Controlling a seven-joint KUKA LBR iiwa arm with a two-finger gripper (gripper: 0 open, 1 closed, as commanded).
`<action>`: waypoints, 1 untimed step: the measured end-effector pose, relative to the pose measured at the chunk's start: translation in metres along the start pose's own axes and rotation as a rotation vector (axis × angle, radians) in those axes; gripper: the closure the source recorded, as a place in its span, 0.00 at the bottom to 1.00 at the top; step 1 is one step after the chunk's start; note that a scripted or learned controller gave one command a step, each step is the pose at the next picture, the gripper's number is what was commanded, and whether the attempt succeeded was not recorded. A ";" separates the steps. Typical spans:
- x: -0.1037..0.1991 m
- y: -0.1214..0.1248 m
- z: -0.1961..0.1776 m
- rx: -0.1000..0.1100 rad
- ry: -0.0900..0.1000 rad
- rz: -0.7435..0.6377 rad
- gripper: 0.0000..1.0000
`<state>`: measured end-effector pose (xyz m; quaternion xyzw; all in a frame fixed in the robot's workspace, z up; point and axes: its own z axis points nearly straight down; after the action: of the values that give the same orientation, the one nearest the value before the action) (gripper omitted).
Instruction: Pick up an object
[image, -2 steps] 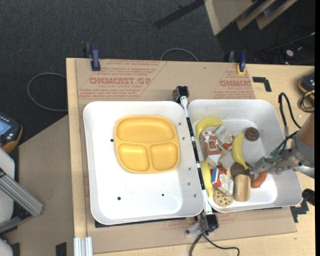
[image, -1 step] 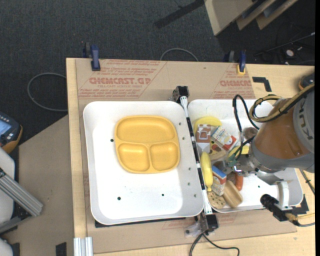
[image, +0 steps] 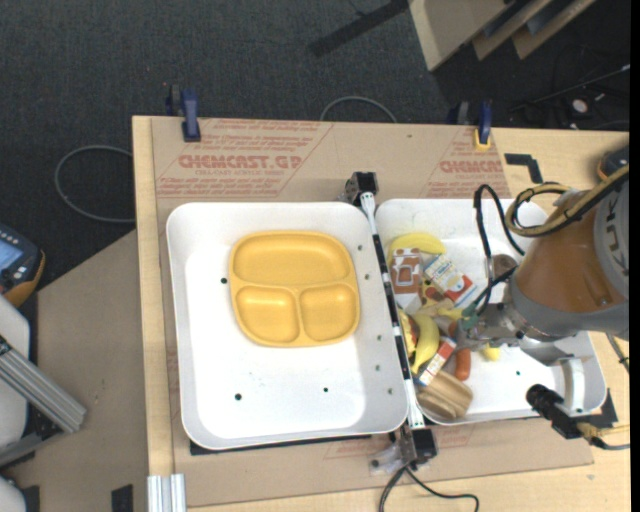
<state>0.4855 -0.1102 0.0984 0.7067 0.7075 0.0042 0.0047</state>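
Observation:
The right bin (image: 520, 398) holds a pile of small items along its left side: a yellow banana (image: 417, 244), a small carton (image: 449, 277), a second banana (image: 426, 339), a red-and-white tube (image: 439, 362) and a round wooden piece (image: 446, 397). My arm, grey with an orange band (image: 563, 270), reaches in from the right over this bin. The gripper (image: 478, 329) is low among the items, just right of the second banana. Its fingertips are buried in the clutter and partly hidden by the wrist.
The left bin (image: 200, 330) holds a yellow three-compartment tray (image: 294, 286) in its upper half. A black divider rail (image: 385, 300) runs between the two bins. Cables loop off the arm over the right bin's back edge.

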 end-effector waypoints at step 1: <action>0.000 -0.001 0.001 0.002 0.000 0.000 0.00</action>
<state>0.4849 -0.1102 0.0975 0.7068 0.7074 0.0036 0.0037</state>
